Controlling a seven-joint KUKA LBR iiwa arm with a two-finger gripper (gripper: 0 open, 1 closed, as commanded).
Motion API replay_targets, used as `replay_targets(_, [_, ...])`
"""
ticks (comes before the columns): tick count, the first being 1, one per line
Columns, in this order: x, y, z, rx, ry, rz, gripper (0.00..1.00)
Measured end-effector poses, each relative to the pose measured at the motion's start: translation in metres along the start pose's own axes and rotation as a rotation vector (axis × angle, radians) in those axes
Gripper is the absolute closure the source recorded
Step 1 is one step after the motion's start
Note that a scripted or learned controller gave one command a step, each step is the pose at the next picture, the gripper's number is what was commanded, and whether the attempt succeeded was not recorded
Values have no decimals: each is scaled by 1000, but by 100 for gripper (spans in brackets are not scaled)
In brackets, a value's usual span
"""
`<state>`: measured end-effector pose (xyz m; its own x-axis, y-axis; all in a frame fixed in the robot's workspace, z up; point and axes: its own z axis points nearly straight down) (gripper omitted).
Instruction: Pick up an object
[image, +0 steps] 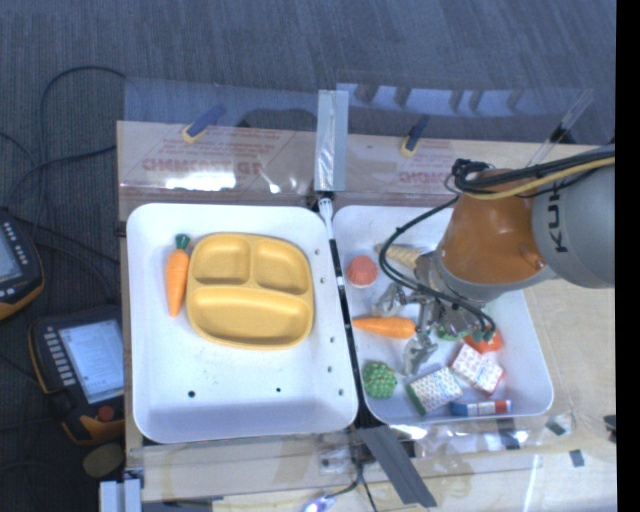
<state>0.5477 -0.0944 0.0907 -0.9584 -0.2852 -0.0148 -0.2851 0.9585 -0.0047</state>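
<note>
The tool (425, 325) is hanging low in the right bin (540, 375), its fingers (418, 352) parted a little, with nothing visibly between them. It is sitting just right of an orange carrot piece (383, 326), perhaps touching it. A green ball (379, 378) and a patterned packet (434, 389) are lying nearer. A yellow tray (250, 289) and a carrot (177, 275) are resting in the left bin (200, 400).
</note>
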Motion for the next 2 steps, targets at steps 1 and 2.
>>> replay_targets(1, [32,-59,0,3,-1,-13,0])
replay_targets(2, [30,-58,-11,4,-2,-12,100])
